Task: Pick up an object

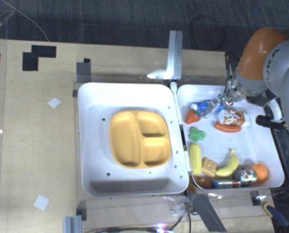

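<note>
The right bin (268, 144) holds several toy foods. A red sausage on a white packet (229, 121) lies near its back right. A red and green pepper (192, 115) and a blue and white item (203, 107) sit at the back left. My gripper (226, 100) hangs low over the bin's back, just above the sausage packet and right of the blue and white item. The grey arm with its orange band (258, 57) rises behind it. Further forward lie a green broccoli (197, 135), a corn cob (195, 158), a banana (228, 165) and an orange (260, 173).
The left bin (93, 144) holds a yellow divided plate (139, 139). A tan cracker (209, 168) and a dark can (235, 178) lie along the right bin's front wall. A metal post (175, 55) stands behind the divide between the bins.
</note>
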